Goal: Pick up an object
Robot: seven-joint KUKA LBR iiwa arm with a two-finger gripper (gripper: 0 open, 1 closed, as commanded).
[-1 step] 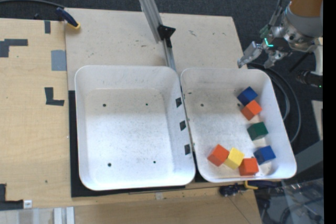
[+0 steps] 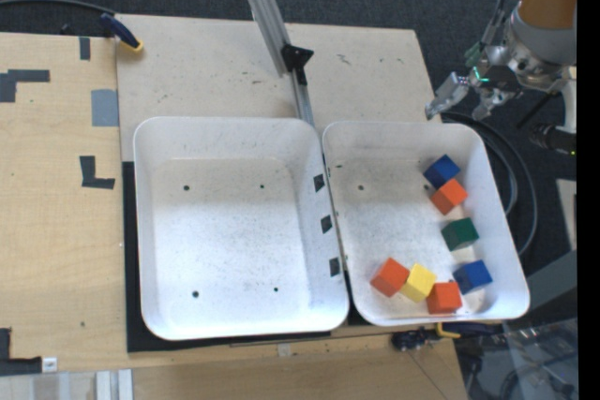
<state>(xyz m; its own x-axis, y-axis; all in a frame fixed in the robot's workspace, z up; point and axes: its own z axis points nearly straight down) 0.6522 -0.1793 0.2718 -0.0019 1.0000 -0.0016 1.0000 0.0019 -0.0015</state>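
Note:
The right bin (image 2: 356, 201) holds several small cubes along its right side and front. A blue cube (image 2: 441, 170) touches an orange cube (image 2: 450, 195), and a green cube (image 2: 459, 232) lies just below them. At the front, an orange cube (image 2: 390, 277), a yellow cube (image 2: 419, 281), another orange cube (image 2: 444, 297) and a blue cube (image 2: 473, 275) cluster together. My gripper (image 2: 464, 103) hangs above the bin's far right corner, beyond the rim. Its fingers stand open with nothing between them.
The left bin (image 2: 150, 201) sits beside the right one, sharing a middle rim. A slanted metal rail (image 2: 267, 5) runs down to the bins' far junction. Black cables (image 2: 516, 183) curve along the right bin's outer edge.

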